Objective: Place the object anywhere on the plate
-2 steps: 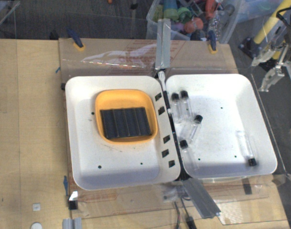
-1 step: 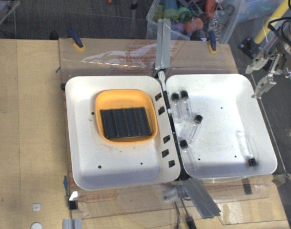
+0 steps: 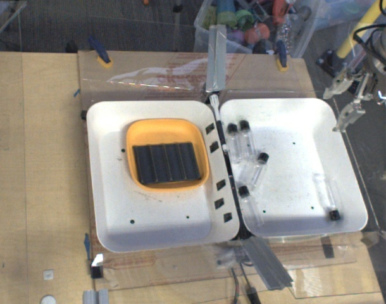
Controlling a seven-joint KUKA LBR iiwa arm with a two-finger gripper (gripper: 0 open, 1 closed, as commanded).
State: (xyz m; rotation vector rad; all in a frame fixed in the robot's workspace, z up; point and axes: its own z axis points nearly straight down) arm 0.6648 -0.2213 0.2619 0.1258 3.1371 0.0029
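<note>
Two white bins sit side by side on the tabletop [image 3: 35, 170]. In the left bin [image 3: 107, 220], an orange plate [image 3: 135, 138] lies a touch toward twelve o'clock of center, and a dark ribbed block [image 3: 166, 163] rests flat on it. Over in the right bin [image 3: 294, 116], clear vials with black caps are scattered about. Two of them [image 3: 238, 138] stand side by side at about ten o'clock, near the divider. Another vial [image 3: 257, 166] lies tilted close to center, one more [image 3: 247, 201] at about eight o'clock by the divider, and a lone vial [image 3: 326, 198] lies out at four o'clock. The gripper [image 3: 351, 103] hangs off past the right bin's two o'clock corner, above its rim and well apart from every vial. Its jaws look spread, with nothing between them.
</note>
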